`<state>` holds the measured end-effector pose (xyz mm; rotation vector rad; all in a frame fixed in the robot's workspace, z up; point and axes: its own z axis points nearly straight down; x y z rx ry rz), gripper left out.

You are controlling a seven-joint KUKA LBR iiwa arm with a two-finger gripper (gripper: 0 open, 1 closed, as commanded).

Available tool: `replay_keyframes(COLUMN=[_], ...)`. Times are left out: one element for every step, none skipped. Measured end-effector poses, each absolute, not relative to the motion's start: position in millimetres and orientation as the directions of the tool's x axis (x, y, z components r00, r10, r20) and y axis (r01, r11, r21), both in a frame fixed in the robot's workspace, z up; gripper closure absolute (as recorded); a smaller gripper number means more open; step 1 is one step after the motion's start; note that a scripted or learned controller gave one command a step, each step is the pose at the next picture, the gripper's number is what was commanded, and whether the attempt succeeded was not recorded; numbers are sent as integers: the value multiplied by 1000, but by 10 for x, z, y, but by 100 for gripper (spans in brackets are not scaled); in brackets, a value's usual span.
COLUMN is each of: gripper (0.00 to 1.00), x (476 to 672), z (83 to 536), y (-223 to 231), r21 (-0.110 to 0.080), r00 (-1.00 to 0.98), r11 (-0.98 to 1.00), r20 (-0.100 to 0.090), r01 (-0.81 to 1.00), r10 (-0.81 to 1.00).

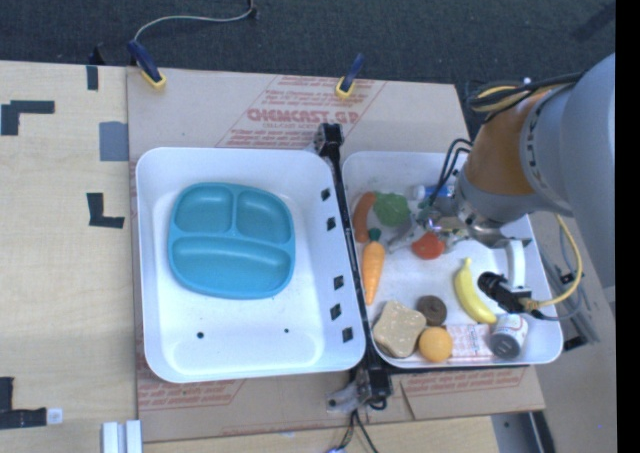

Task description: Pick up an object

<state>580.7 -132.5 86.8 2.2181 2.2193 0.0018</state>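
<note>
- We see the pincer (432,231) low in the right bin (545,341), at the tomato (428,247); we cannot tell how far it is parted or whether it has hold of anything.
- We judge the tomato its target, lying between the green vegetable (391,209) and the banana (470,291).
- Carrot (372,271), bread (398,329), orange (435,344) and chocolate doughnut (432,309) crowd the near end.
- A blue divided plate (233,240) sits in the left bin (160,341), likely to receive food.

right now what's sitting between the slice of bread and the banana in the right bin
In the camera view, a small brown donut lies between the bread and the banana, with an orange just below it.
</note>
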Motion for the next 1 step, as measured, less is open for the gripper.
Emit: replay_keyframes(gripper=[100], x=[5809], z=[967], y=[-1331], r21=[4], r00=[1], r11=[-1], r20=[-3], r01=[1000], r10=[1000])
